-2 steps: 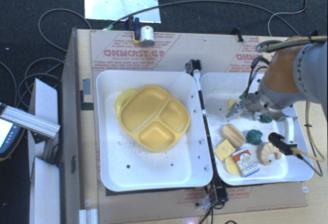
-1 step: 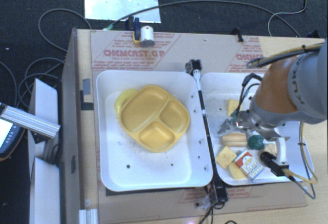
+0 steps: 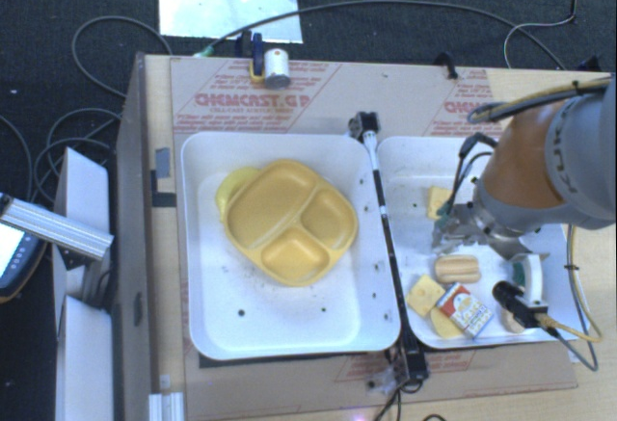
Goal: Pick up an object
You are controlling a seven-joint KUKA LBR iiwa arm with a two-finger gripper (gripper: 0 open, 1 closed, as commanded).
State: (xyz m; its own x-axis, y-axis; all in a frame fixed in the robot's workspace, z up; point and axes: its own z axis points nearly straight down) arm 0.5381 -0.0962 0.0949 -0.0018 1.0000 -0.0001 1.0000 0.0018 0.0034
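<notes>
My gripper [image 3: 446, 236] hangs low over the middle of the right bin [image 3: 410, 159], under the grey arm with its orange band [image 3: 521, 164]. Just below the gripper lies a tan bread roll [image 3: 457, 269]. A yellow wedge [image 3: 439, 201] sits a little above the gripper, near the bin's left side. Toward the front of the bin lie a yellow cheese-like block [image 3: 423, 295] and a small red and white box [image 3: 467, 307], side by side. I see nothing held in the gripper.
The left bin [image 3: 207, 313] holds a large yellow divided plate [image 3: 289, 221]. A black divider rail [image 3: 380, 207] runs between the two bins. Cables and a white sheet lie on the floor beyond the bench.
</notes>
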